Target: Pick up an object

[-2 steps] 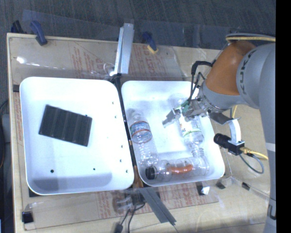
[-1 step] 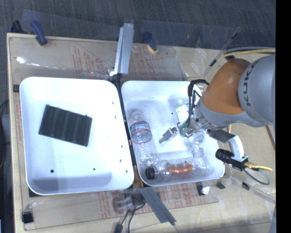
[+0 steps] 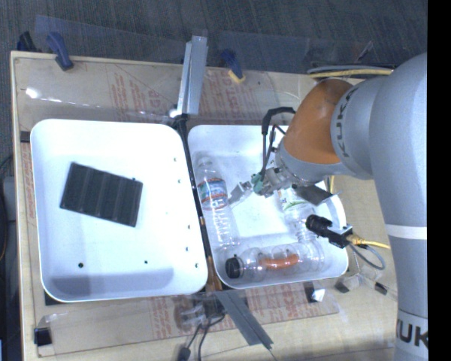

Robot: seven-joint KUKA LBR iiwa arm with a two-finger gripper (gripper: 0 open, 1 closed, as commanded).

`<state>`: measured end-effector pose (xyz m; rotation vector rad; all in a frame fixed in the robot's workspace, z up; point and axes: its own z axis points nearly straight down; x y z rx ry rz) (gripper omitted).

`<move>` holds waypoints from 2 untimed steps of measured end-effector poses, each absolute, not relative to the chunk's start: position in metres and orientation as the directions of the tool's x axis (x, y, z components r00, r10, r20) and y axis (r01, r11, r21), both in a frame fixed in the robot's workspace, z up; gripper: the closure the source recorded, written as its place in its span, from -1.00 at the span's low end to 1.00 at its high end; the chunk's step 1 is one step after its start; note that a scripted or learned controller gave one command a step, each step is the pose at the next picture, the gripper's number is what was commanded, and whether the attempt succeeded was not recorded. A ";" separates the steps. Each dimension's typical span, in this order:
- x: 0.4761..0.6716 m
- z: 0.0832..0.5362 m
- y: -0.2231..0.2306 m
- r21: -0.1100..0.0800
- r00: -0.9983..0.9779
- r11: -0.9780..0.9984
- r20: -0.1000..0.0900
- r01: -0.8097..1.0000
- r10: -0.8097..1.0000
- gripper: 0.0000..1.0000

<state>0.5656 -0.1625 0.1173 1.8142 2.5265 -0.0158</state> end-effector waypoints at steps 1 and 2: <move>0.552 0.223 -0.208 0.000 -0.172 0.172 -0.001 0.985 0.985 -1.00; 0.551 0.222 -0.208 0.000 -0.172 0.172 -0.001 0.985 0.985 -1.00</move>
